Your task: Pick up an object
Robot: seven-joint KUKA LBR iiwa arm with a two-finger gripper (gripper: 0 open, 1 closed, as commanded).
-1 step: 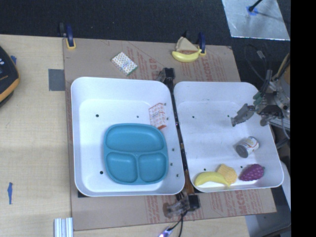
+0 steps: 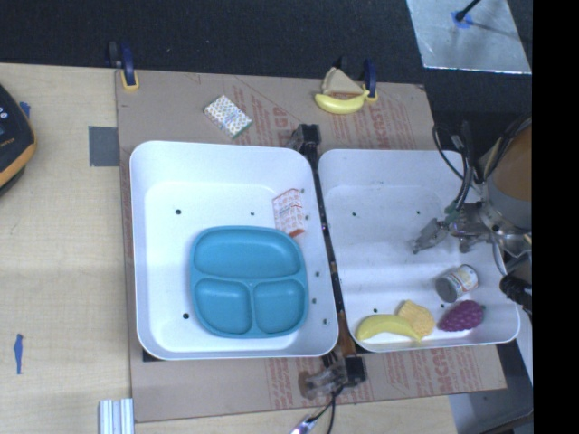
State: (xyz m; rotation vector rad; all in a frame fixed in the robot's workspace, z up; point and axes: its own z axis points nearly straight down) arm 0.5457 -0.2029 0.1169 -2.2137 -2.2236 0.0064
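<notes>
I read the gripper (image 2: pixel 427 239) as spread and holding nothing, low over the right bin (image 2: pixel 380 174). Nearest target: small can (image 2: pixel 457 283) just below-right of it. I expect it to be light, rigid, slick and prone to rolling, so I'd pinch across its body.

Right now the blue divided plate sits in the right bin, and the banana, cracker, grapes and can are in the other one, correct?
Not quite. The camera view shows the blue divided plate in the left bin. The banana, cracker, grapes and can are in the other one, the right bin.
</notes>
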